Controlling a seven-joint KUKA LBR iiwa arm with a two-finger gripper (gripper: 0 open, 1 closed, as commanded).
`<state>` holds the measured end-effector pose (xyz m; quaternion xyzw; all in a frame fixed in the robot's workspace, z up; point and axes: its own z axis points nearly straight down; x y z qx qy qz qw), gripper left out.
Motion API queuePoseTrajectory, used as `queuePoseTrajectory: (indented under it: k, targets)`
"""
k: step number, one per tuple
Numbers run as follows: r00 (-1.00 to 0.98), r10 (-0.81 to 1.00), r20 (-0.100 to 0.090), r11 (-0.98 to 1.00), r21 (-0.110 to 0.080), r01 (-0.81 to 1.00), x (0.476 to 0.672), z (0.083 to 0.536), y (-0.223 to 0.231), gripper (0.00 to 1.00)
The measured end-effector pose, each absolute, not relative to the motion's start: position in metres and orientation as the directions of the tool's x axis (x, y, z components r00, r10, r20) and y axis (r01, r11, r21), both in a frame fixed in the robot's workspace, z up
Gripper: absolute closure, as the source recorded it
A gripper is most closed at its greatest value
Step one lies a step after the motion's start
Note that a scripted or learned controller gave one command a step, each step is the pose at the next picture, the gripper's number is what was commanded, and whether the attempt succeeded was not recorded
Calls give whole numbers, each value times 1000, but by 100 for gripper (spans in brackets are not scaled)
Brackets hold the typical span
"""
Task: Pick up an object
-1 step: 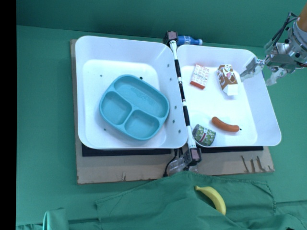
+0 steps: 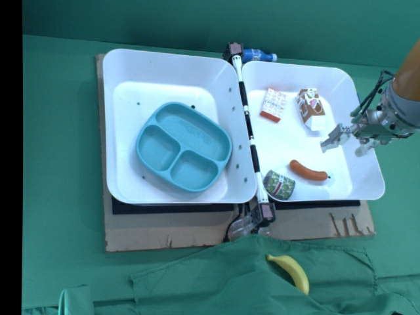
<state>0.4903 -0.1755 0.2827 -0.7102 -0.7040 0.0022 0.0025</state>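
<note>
While the gripper (image 2: 348, 142) hung over the right bin (image 2: 367, 176), its fingers stood spread, grasping nothing. A sausage (image 2: 308, 170) lay nearby.

Teal divided plate (image 2: 184, 147) (in white bin (image 2: 125, 67)), orange-red sausage (image 2: 308, 170), yellow banana (image 2: 292, 272).

Sausage (image 2: 308, 170) lying flat, right bin (image 2: 367, 182) front, near can (image 2: 279, 184).
</note>
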Motion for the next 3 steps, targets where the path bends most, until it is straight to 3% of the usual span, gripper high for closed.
queuePoseTrajectory:
  k: [1,2,3]
  targets:
    - [5,1000,-2,-5,4,1000,501,182,-170,0]
    - [5,1000,-6,-5,22,1000,472,186,-188,0]
    - [3,1000,-3,-3,5,1000,474,192,-187,0]
